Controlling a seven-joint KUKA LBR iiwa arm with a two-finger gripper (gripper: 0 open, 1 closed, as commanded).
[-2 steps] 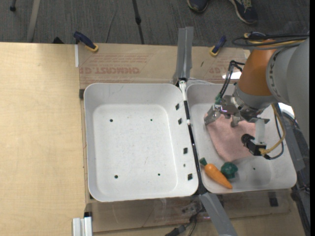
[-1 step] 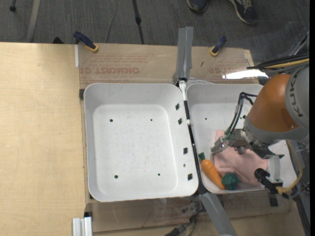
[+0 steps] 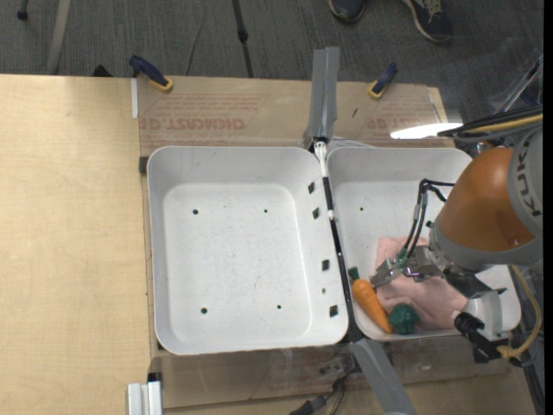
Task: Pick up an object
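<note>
Reaching in from the right edge of the frame, the arm (image 3: 492, 206) hangs over the right bin (image 3: 380, 175), its orange band a large rounded mass at centre right. Below and left of that band, the gripper (image 3: 393, 271) points toward the lower left part of this bin. Its metal fingers (image 3: 384, 275) sit low over a pink cloth (image 3: 423, 294) that lies crumpled in the bin's lower right area; they look close together, but whether they are parted or closed cannot be told from this angle, and nothing is clearly seen between them.

Just below and left of the fingertips lies an orange carrot (image 3: 370, 304), slanted from upper left to lower right, close to the bin's left wall and near its lower rim. A dark green object (image 3: 403, 319) rests beside the carrot's lower end, against the cloth's lower edge. The carrot appears to lie on the bin floor, apart from the fingertips or barely near them.

Filling the middle of the frame, the left bin (image 3: 173, 171) sits side by side with the right one. Both bins stand on brown cardboard (image 3: 225, 115), held by clamps (image 3: 151, 73) at the upper edge, with a pale wooden bench (image 3: 69, 232) at the left.
</note>
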